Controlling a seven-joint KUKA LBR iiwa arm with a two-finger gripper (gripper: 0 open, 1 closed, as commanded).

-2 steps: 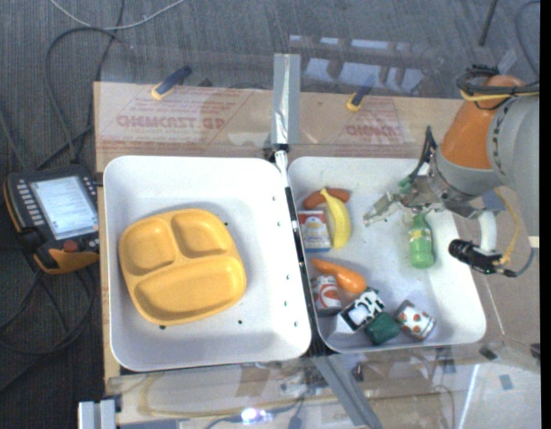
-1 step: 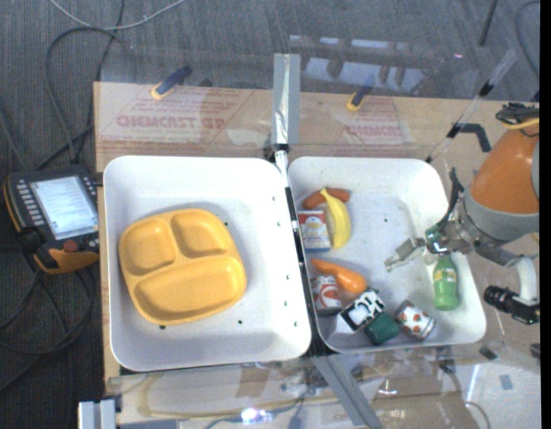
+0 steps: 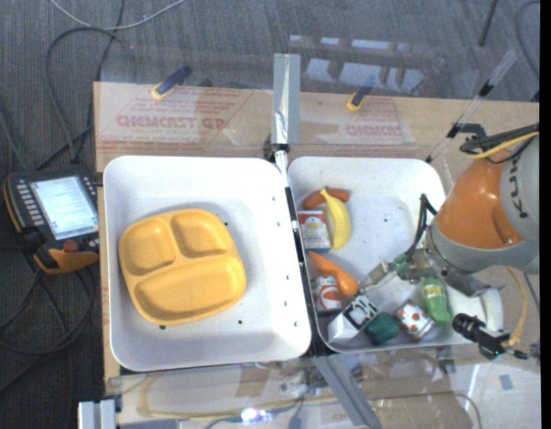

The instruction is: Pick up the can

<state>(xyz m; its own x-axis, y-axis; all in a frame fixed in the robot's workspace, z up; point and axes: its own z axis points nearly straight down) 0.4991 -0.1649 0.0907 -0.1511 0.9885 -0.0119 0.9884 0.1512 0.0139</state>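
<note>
The claw (image 3: 383, 275) hangs low over the right bin (image 3: 383, 172), with thin fingers pointing left at the pile of toys. I cannot tell if it is squeezing or let go, and nothing sits between its tips that I can see.

At the near edge of that bin lies the can (image 3: 413, 321), tipped on its side, with a red and white label. It is just near and right of the claw. A dark green block (image 3: 381, 329) touches its left end, and a black and white box (image 3: 360, 311) lies beside that. A green bottle (image 3: 434, 299) stands just behind the can. They are packed tight, so I think grabbing the can alone will be tricky.

A bit farther sits a carrot (image 3: 334, 273) and a small red box (image 3: 326, 293). Farther still is a banana (image 3: 338, 219), by a little carton (image 3: 314, 231).

The left bin (image 3: 150, 172) holds a yellow tray (image 3: 182, 264), lying flat in the middle.
</note>
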